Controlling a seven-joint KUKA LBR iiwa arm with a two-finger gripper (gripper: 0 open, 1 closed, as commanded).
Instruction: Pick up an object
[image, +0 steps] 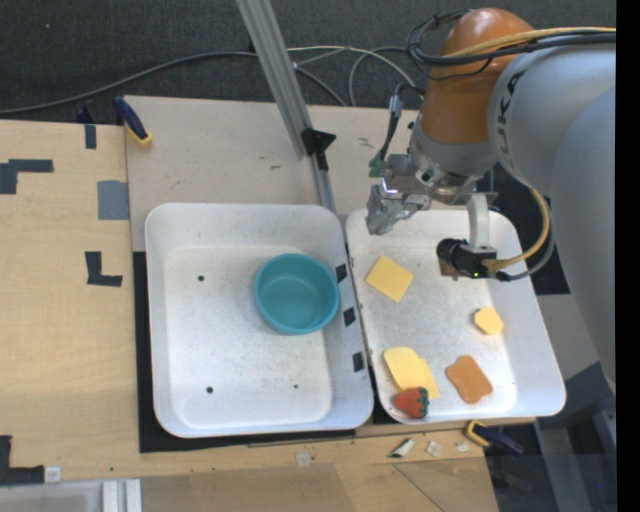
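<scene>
- Camera view: the gripper (383, 218) hangs over the far left corner of the right bin (530, 395), close to the rim it shares with the left bin (170, 400). Whether it is wide or narrow I cannot tell, and nothing shows held in it.
- The nearest thing to it is a yellow square slice (389, 277), lying flat on the bin floor just toward the near edge from the gripper, apart from it.
- Further off, along the near edge of the right bin, lie a pale yellow block (407, 367), a red strawberry (410, 403) touching that block's near end, and an orange slab (468, 379) just beside them.
- A small yellow lump (488, 321) sits by the right edge of the same bin.
- A teal bowl (296, 292) stands upright in the left bin, toward its right side.
- Both bins are shallow, white and speckled, with rounded corners, side by side on a pale wooden bench (60, 300) marked with dark tape pieces.
- The arm (560, 120) is smooth grey with a glossy orange band (470, 40); cables loop around it and trail over the dark floor behind the bench.
- A grey metal bar (285, 80) slants down to the far edge between the bins.
</scene>
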